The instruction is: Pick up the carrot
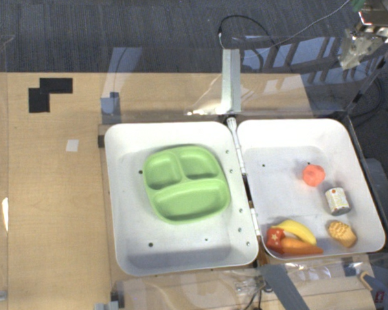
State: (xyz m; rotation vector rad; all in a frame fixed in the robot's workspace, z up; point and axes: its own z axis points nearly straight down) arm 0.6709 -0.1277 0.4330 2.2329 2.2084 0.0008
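Observation:
The carrot (300, 246) is orange and lies flat in the front left corner of the right bin (290, 139). It touches a yellow banana (296, 230) just behind it and a red piece of fruit (274, 237) at its left end. My gripper (362, 45) hangs at the view's top right, beyond the right bin's back right corner and far from the carrot. It looks pale and blurred there.
The right bin also holds a red-orange ball (314, 174), a small can (337, 200) and a tan bread-like piece (341, 233) along its right side. A green divided plate (186, 182) sits in the left bin (130, 239). A metal post (231, 81) stands behind the bins.

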